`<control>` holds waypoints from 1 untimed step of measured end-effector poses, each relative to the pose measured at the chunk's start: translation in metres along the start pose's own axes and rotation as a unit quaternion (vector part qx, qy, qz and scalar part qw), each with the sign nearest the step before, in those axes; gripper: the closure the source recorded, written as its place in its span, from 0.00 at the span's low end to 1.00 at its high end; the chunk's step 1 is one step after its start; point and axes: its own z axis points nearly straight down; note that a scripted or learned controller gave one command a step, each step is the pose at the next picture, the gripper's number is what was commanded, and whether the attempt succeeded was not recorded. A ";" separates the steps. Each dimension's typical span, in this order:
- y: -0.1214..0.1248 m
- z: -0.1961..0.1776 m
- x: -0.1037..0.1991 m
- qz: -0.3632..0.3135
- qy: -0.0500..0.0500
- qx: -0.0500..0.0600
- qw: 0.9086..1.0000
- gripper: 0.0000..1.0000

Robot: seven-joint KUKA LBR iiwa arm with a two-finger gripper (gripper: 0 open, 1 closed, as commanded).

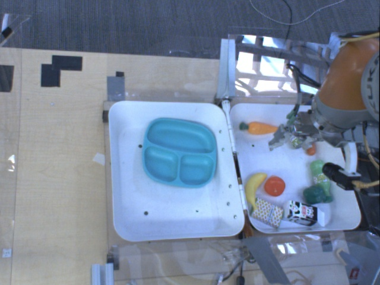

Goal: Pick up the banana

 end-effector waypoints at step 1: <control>-0.026 0.098 0.018 -0.224 -0.002 -0.005 0.974 0.00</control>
